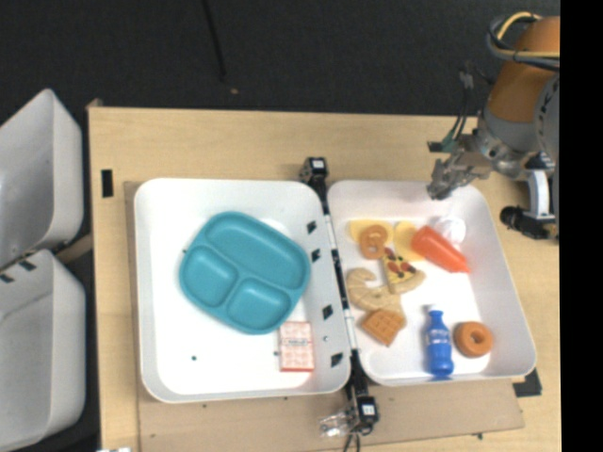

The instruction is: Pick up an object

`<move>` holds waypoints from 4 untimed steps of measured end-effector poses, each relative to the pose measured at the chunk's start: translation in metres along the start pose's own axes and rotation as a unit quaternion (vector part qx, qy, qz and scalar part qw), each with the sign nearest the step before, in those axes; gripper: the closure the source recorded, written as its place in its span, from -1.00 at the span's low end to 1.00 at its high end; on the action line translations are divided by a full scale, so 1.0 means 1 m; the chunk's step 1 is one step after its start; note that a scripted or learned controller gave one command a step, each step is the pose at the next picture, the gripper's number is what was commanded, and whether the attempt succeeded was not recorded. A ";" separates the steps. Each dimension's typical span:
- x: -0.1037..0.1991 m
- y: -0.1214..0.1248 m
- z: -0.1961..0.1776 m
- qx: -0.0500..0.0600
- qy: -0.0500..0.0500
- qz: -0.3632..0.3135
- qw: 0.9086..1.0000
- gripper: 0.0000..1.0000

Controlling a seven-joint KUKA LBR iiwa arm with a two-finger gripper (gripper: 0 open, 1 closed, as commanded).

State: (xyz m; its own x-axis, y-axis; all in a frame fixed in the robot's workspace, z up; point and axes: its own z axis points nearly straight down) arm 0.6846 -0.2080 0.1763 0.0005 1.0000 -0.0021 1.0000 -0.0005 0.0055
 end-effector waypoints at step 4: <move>0.099 -0.034 -0.083 0.002 0.001 -0.003 1.000 1.00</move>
